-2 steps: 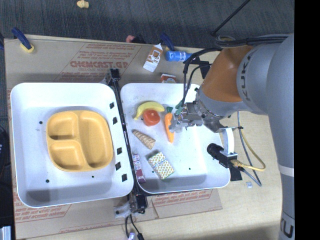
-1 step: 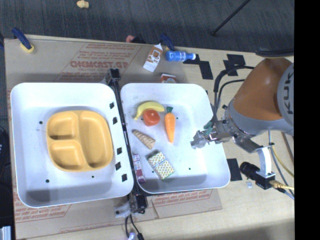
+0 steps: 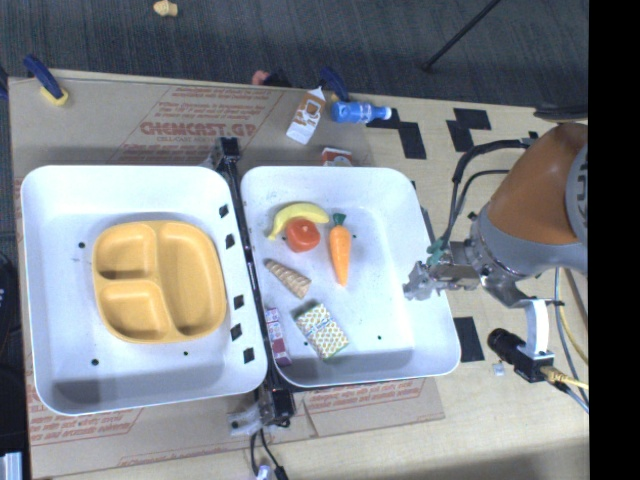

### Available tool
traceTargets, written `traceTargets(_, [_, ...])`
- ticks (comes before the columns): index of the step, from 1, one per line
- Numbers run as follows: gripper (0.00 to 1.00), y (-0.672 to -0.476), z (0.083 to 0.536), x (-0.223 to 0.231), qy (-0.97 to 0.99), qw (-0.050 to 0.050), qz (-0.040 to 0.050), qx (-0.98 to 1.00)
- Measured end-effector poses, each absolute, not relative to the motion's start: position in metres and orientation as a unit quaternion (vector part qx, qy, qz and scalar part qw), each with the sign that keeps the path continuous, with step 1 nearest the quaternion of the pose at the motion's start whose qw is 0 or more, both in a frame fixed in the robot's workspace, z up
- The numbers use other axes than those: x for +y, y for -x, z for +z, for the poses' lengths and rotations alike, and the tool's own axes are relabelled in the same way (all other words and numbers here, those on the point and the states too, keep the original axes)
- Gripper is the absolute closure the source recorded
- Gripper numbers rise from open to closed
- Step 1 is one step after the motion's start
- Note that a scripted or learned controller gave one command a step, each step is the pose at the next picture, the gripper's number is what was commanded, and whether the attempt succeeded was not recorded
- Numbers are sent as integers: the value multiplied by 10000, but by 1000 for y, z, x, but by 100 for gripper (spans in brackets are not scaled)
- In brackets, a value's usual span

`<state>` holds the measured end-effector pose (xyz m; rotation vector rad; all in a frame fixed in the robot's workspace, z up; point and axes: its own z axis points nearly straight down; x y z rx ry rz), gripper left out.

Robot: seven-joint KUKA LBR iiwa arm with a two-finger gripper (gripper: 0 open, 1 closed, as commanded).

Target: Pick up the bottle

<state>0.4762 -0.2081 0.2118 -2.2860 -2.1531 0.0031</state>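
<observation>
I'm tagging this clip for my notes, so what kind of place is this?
Probably a robotics lab's pick-and-place bench. A grey and orange arm reaches over two white bins set on cardboard, with toy food such as a carrot and a yellow divided plate as practice props.

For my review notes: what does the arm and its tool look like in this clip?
The grey KUKA arm has a broad rounded orange band above the wrist. Thin dark cables loop along its side. The small grey metal tool carries a greenish spot near its mount. Finger detail is too blurred to describe.
</observation>
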Motion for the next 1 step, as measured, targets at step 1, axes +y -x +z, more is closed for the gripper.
traceTargets(1, [100, -477, 212, -191, 5699, 20, 5, -8217])
